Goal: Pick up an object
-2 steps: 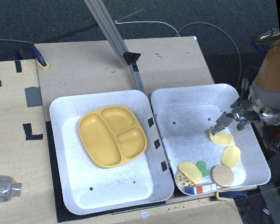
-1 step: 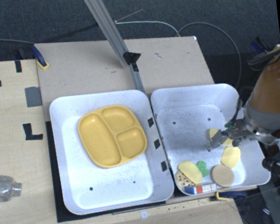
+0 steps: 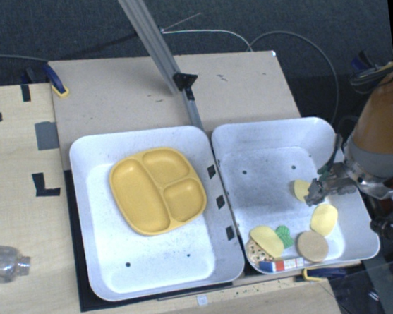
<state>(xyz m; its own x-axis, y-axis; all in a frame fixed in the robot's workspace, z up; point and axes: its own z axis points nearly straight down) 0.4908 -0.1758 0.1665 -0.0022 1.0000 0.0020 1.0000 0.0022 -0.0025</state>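
The arm reaches in from the right, its orange band (image 3: 384, 119) above the right bin (image 3: 265, 141). My gripper (image 3: 316, 190) is low over the right side of that bin, up against a small pale yellow piece (image 3: 301, 190). Just below it lies a yellow oval piece (image 3: 324, 219). Along the bin's front edge sit a tan round piece (image 3: 312, 246), a small green piece (image 3: 283, 234), a yellow oblong piece (image 3: 266, 241) and a flat red, white and blue item (image 3: 279, 265). The gripper's body hides part of the pale yellow piece.
The left bin (image 3: 153, 265) holds a yellow divided plate (image 3: 158, 189). A grey metal bar (image 3: 154, 40) slants in from the top to the bins' shared wall. A clear plastic bottle (image 3: 0, 262) lies on the bench at far left. Cables (image 3: 288, 38) run behind the right bin.
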